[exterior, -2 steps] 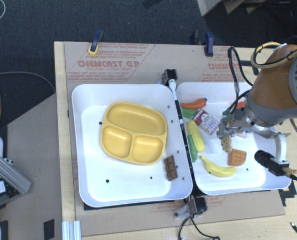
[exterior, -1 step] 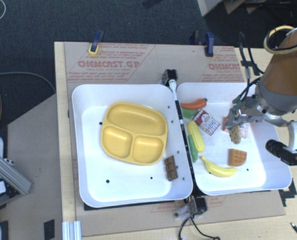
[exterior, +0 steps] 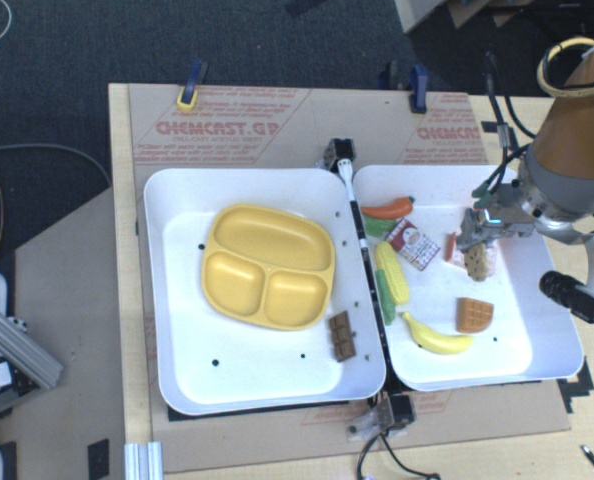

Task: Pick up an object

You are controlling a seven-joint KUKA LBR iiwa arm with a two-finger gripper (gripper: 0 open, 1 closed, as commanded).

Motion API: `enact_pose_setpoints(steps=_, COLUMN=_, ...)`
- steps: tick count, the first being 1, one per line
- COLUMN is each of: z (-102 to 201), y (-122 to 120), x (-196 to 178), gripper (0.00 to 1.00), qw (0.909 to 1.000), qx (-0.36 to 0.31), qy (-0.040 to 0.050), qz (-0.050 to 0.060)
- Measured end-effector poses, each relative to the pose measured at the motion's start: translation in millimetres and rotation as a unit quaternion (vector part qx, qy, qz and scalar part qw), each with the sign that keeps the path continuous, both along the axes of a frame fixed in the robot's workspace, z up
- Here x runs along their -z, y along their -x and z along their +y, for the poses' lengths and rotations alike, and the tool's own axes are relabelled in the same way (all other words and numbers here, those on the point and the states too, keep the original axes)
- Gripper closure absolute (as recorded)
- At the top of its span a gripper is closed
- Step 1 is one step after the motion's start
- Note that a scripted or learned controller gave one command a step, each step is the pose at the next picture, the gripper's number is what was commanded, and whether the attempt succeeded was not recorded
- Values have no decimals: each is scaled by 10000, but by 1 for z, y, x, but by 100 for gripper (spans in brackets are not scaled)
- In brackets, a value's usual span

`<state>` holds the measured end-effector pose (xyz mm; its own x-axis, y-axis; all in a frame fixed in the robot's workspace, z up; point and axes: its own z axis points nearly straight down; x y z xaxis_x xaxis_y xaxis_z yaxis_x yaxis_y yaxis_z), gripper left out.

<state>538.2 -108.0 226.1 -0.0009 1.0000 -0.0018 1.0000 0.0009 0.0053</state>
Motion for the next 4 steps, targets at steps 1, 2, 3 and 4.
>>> enact_pose_setpoints(steps=1, z=55, y=-27, x=7, gripper=100, qw=10000, qx=-29, qy=-12, qz=8)
enact_pose_setpoints(steps=2, z=110, y=-52, x=-2, gripper=100, qw=10000, qx=-31, qy=-15, qz=4)
enact_pose_setpoints(steps=3, z=121, y=-45, x=-8, gripper=100, qw=10000, qx=-7, qy=-13, qz=25)
enact_pose_setpoints(steps=4, z=105, y=-41, x=2, gripper=100, qw=10000, qx=16, qy=-8, qz=46)
